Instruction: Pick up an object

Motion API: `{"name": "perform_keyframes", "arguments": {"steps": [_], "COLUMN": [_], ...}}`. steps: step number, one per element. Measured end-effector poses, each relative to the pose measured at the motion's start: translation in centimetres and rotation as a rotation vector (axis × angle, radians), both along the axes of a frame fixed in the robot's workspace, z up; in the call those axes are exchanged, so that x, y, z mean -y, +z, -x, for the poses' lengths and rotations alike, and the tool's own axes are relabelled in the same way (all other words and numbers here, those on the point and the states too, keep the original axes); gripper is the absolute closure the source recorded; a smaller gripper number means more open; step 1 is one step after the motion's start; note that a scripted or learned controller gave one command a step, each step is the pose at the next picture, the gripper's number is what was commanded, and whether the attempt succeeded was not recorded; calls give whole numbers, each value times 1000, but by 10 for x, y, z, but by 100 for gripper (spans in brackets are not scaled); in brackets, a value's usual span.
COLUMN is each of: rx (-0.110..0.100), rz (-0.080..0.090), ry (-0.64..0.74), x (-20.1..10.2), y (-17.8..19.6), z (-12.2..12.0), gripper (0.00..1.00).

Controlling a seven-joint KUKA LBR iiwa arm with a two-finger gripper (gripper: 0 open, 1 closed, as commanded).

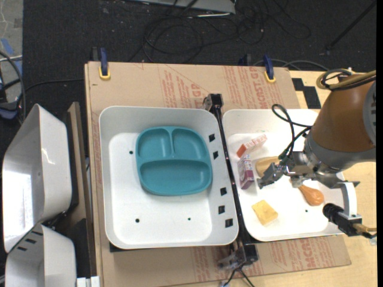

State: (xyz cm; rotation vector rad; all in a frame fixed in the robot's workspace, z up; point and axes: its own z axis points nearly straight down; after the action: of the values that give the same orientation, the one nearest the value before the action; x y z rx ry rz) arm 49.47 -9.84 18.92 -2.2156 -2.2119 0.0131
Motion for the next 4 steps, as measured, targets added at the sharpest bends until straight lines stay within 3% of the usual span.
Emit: {"name": "perform_keyframes", "arguments": {"steps": [1,3,4], "rx": [13,8,12], "rz": [2,1,1], "ry": [3,0,-2], "x": [0,3,3], "y": [6,-94,-81], "z": [-3,-7,-8], "gripper": [0,0,100]}}
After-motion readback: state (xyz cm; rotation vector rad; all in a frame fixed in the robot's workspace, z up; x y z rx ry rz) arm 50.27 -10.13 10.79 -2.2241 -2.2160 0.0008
